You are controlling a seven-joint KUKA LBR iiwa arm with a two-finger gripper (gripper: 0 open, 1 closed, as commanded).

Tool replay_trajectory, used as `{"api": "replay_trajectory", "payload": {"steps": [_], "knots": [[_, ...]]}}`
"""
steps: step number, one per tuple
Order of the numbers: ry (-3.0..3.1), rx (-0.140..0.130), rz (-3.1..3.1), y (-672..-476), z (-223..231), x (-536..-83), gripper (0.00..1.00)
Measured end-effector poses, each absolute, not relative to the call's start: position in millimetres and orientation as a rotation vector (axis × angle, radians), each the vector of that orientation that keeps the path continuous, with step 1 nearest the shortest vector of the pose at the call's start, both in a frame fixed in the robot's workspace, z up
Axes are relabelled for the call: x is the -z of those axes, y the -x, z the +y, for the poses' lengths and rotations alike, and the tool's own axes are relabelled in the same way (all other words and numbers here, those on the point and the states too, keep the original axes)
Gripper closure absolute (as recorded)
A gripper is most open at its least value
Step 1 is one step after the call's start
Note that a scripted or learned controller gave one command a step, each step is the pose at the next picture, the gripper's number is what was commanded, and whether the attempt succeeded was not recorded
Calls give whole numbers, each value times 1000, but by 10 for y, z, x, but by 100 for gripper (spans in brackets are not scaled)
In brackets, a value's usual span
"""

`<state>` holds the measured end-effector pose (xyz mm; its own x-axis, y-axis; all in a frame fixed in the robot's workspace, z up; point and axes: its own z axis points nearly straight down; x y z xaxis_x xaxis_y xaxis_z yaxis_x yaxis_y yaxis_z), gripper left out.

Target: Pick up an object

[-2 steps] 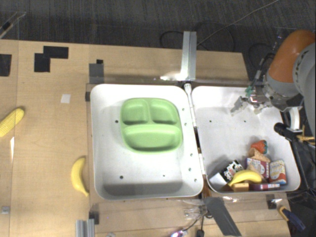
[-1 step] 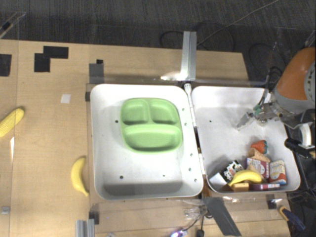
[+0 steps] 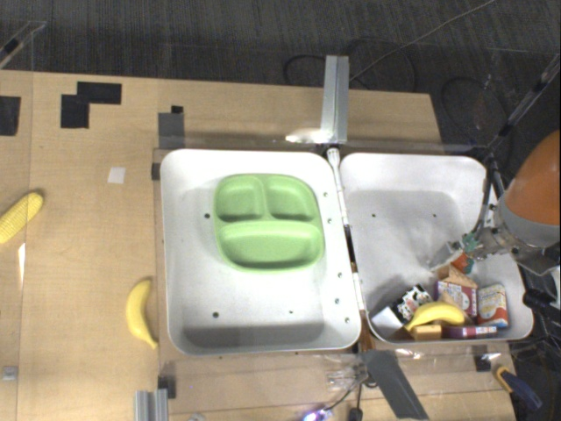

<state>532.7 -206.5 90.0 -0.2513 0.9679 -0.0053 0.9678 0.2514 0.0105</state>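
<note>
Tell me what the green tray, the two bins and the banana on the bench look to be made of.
Green tray: likely moulded plastic, matte, uniform colour, rounded compartments.
Bins: probably white plastic or coated metal, smooth, faint sheen.
Banana: possibly plastic toy fruit, evenly yellow and unblemished; real fruit can't be ruled out.

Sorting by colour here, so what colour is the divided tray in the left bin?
Light green; the divided tray shows best in the camera view.

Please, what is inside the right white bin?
In the right bin a pile fills the near corner: a banana, small cartons and a black-and-white item. Whatever lies beneath the pile is covered.
</note>
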Motion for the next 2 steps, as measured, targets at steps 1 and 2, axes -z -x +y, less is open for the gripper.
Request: {"api": "replay_trajectory", "payload": {"steps": [1, 2], "knots": [[-1908, -16, 2473, -5362, -2049, -1020, 100], [-1930, -6, 2472, -5887, -1414, -1173, 100]]}}
